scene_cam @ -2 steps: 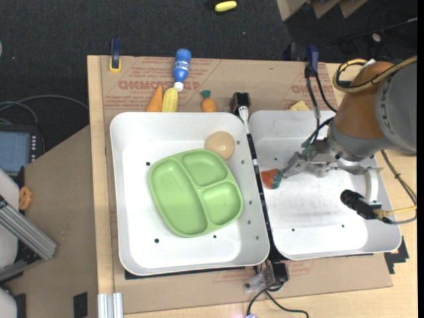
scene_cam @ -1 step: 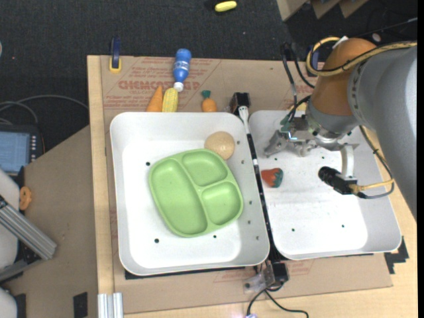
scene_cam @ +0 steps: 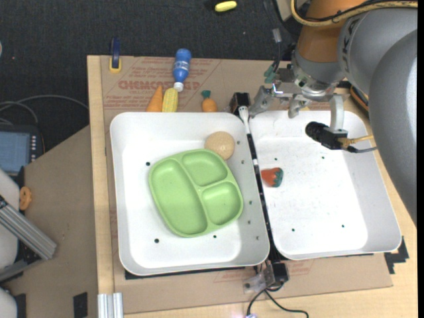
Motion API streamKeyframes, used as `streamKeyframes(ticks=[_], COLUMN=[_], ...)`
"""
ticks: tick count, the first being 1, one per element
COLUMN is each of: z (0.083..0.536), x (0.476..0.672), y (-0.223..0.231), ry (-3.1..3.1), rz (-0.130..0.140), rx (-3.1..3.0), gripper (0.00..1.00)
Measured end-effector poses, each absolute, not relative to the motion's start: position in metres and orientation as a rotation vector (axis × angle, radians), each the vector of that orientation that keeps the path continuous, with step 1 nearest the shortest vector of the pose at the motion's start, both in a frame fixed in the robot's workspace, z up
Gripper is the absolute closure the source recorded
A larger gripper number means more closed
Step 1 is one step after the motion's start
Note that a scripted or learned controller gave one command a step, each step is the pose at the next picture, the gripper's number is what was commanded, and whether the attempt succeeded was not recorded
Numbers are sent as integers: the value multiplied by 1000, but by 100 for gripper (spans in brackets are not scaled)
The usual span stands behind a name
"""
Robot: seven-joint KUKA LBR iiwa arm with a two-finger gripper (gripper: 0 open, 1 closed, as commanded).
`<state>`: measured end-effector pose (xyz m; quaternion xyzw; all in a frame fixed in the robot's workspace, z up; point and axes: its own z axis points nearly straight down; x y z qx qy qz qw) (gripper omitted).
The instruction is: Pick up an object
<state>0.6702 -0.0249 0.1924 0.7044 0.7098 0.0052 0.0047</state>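
Altogether: two bins (scene_cam: pixel 132 244), one green tray (scene_cam: pixel 195 192), one tan ball (scene_cam: pixel 220 144), one strawberry (scene_cam: pixel 271 176); gripper (scene_cam: pixel 295 101) state unclear.

Small red object with a green end (scene_cam: pixel 271 176) lying near the left wall of the right bin, green three-compartment plate (scene_cam: pixel 195 192) lying flat and turned at an angle mid left bin, tan round ball (scene_cam: pixel 220 143) touching the plate's far right rim

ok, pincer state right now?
Pincer: cannot be told; it sits above the right bin's far edge, apart from the red object.
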Motion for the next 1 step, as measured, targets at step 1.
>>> streamKeyframes(ticks=[1], z=[185], x=[667], y=[40], ry=[2230], rz=[4], rx=[2214], gripper=[0])
